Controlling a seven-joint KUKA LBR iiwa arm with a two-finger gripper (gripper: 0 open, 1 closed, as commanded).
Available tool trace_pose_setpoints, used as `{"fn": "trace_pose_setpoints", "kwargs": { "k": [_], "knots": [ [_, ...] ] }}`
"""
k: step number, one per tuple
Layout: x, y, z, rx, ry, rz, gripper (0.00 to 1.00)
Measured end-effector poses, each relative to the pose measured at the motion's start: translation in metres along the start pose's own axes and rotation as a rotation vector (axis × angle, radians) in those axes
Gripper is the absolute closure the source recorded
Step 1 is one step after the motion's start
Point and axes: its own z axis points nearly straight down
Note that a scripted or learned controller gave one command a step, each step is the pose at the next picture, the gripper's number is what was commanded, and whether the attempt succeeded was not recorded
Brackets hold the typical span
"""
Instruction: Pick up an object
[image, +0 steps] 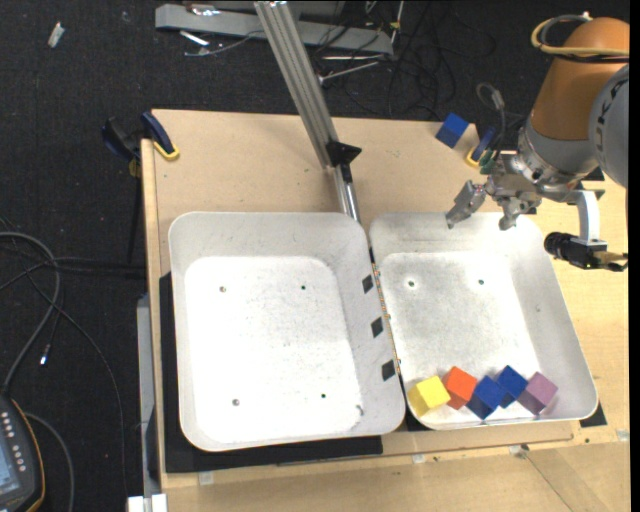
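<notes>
Grey-and-orange, the arm (585, 80) enters from the right, its upper part cut off by the frame edge. Its gripper (484, 208) hangs over the far rim of the right bin (480, 300), fingers (462, 208) spread wide with nothing between them. Two shallow white bins sit side by side on the wooden counter (250, 165). Five small blocks crowd the right bin's near edge, touching or nearly so: a yellow block (431, 394), an orange block (460, 385), two blue blocks (498, 388) partly overlapping, and a purple block (540, 392). A sixth, another blue cube (453, 129), lies on the counter beyond the bins. The left bin (265, 330) shows speckled marks. No writing is legible anywhere.
</notes>
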Motion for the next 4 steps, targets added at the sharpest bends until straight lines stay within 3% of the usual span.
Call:
{"fn": "trace_pose_setpoints", "kwargs": {
  "k": [1,2,3,4],
  "knots": [
    [0.020,-0.058,0.070,0.010,0.004,0.006,0.00],
    [0.047,-0.093,0.096,0.006,0.003,0.004,0.00],
    [-0.020,-0.065,0.118,-0.001,-0.003,0.009,0.00],
    [0.047,-0.134,0.118,0.004,0.004,0.000,0.00]
  ]
}}
